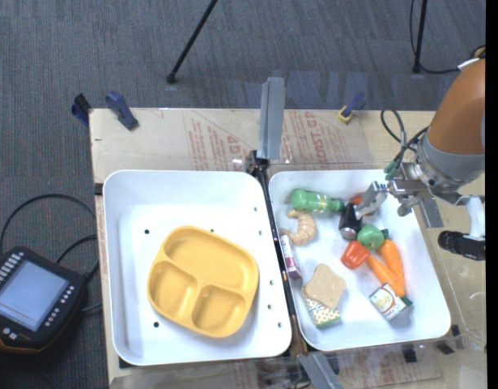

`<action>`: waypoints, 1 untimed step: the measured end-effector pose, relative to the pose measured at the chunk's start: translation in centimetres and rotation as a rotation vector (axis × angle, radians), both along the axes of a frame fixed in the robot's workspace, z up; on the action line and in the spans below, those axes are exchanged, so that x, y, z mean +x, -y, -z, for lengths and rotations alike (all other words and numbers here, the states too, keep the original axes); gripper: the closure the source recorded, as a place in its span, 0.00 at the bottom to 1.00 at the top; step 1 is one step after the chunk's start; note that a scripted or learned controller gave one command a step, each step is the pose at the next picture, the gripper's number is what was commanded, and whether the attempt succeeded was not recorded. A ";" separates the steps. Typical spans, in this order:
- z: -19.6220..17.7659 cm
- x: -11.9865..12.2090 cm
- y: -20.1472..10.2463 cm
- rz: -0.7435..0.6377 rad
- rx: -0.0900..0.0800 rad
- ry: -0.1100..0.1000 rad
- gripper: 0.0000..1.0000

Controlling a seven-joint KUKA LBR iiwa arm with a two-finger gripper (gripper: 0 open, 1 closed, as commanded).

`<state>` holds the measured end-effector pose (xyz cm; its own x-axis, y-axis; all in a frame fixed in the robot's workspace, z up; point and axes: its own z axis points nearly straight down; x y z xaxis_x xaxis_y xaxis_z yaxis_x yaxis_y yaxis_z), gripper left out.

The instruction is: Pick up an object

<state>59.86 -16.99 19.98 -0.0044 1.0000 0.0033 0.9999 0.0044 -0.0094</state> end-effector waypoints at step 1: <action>10.2 -4.7 1.4 -0.046 0.010 0.001 0.00</action>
<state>55.15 -18.41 9.82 -0.0502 0.9986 0.0137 0.9987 0.0503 -0.0081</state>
